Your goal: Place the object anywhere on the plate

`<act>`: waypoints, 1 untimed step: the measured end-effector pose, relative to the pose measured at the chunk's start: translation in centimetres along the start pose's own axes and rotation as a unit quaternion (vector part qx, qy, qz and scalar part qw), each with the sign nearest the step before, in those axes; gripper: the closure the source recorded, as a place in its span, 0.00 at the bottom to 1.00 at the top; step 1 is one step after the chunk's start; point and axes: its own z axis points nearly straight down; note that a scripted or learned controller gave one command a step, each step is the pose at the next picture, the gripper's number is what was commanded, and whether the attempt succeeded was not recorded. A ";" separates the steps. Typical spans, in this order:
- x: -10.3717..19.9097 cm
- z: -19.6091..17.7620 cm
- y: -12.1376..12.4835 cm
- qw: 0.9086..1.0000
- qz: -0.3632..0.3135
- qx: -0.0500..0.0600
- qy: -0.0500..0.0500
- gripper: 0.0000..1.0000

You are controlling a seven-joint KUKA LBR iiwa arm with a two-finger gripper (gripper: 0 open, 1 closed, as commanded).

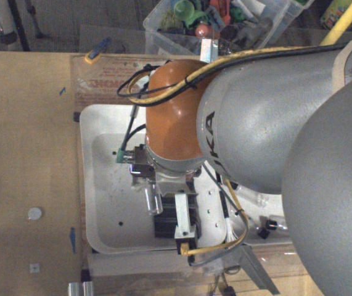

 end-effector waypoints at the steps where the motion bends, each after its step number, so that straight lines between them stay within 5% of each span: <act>1: 0.0 13.3 0.0 0.971 0.240 0.000 0.000 1.00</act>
